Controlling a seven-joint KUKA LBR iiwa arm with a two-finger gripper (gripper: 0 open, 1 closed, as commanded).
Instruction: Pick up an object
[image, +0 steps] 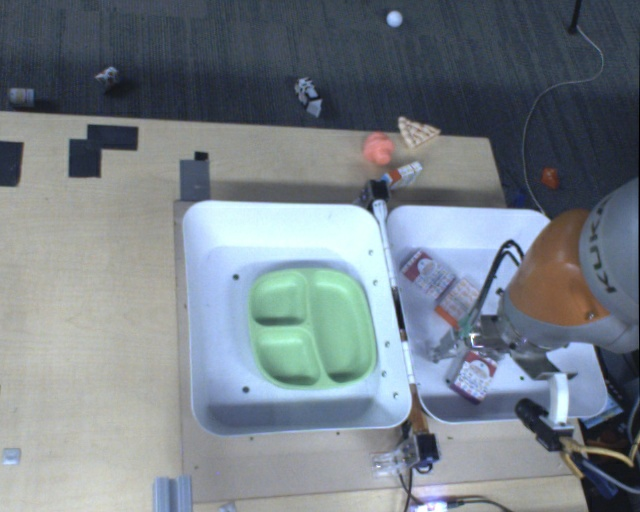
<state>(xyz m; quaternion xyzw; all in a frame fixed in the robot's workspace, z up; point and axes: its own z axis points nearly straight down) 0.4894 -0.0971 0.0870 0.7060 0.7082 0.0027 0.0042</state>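
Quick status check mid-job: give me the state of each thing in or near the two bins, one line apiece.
green divided plate: flat in the left bin, right way up.
red-and-white packet: lying flat at the back of the right bin.
small red-and-white carton: tilted, just below the gripper.
gripper: low in the right bin, among the items.
pink ball: on the bench behind the bins.

I see my arm (600, 262) reaching in from the right side of the camera view, its grey upper link up near the frame edge and the orange band (556, 275) bulking large just above the wrist. The wrist bends down and to the left, with a dark cable looped over it. The hand (470, 345) hangs low, pointing left; I cannot make out how it is set
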